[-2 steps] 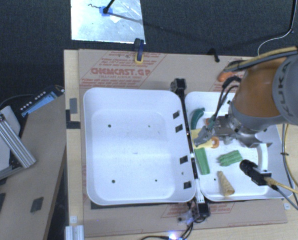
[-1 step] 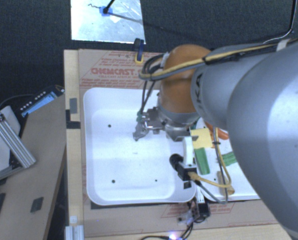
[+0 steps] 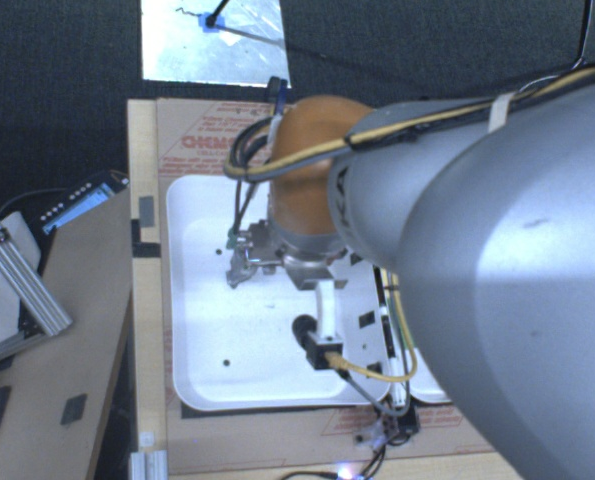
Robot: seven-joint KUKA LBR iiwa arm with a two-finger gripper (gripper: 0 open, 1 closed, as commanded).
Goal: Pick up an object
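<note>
Reaching down into the left white bin point(image 3: 192, 268), our arm point(image 3: 497, 268) hides its own end effector point(image 3: 307, 298) beneath the orange band point(image 3: 307, 178); we cannot tell its state. Around it we see only bare bin floor with small dark specks, so any object to pick probably lies hidden under the wrist.

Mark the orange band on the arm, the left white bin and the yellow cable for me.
orange band point(image 3: 302, 168): camera view, on its curved orange face above the wrist.
left white bin point(image 3: 192, 318): camera view, on bare floor near its left wall.
yellow cable point(image 3: 377, 373): camera view, on its lower loop.
</note>
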